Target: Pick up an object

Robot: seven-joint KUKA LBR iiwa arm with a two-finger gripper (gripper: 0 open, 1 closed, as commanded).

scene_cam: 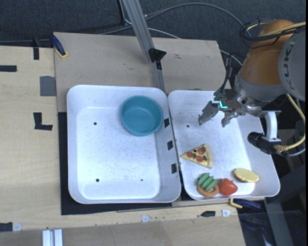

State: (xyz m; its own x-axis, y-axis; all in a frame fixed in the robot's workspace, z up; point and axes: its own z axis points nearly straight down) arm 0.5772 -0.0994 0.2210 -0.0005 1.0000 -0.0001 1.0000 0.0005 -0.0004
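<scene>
My gripper (216,118) hangs over the back half of the right bin (187,104), its two dark fingers spread open with nothing between them. In front of it on the bin floor lies a toy pizza slice (199,156). Along the bin's near edge sit a green and orange toy (207,184), a red toy (227,187) and a yellow round piece (246,176). A blue bowl (141,115) stands at the back of the left bin (100,152).
A slanted metal pole (141,31) runs from the back down to the seam between the bins. The arm's orange and grey body (267,60) sits at the right, with cables beside it. Black clips (170,145) mark the divider between the bins.
</scene>
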